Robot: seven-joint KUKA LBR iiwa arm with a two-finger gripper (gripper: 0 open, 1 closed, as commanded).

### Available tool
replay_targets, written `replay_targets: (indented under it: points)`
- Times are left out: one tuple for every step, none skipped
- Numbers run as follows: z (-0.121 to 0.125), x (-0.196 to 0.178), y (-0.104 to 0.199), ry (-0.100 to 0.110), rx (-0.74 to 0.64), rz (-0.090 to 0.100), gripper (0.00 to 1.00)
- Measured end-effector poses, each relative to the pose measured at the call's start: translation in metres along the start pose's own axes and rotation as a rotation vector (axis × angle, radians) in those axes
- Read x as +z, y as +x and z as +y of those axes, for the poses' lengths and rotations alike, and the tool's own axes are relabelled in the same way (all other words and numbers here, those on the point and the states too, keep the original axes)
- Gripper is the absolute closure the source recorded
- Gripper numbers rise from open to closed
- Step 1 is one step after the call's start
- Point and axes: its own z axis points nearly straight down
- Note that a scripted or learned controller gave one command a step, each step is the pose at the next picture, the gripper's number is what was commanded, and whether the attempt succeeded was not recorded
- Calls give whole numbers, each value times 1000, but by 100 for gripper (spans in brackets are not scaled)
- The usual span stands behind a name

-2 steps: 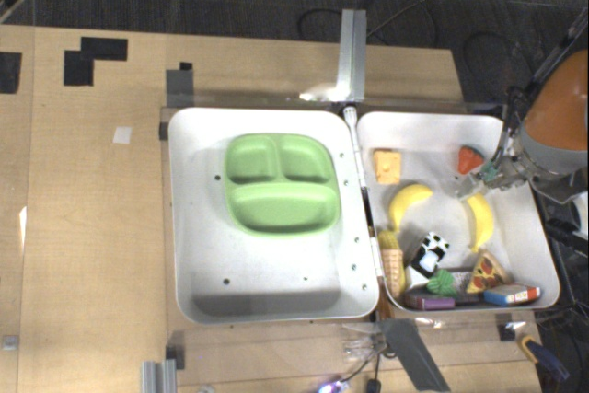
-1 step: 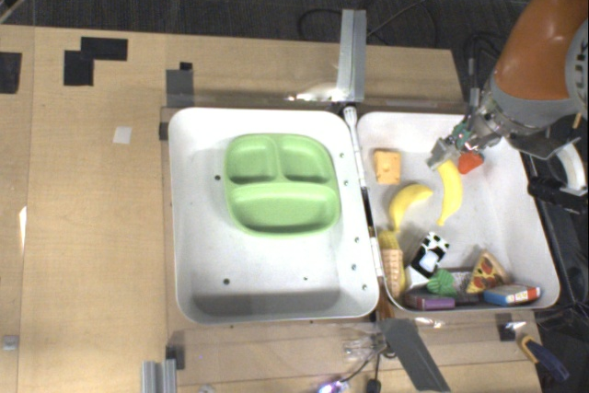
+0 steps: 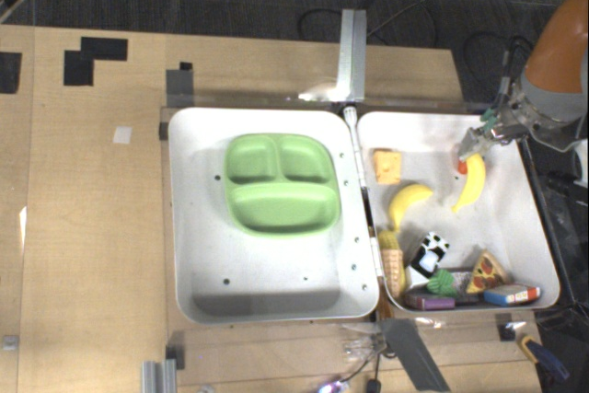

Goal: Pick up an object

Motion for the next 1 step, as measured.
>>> replay_targets:
  points:
    - [30,-37,48,-1,119,1,100]
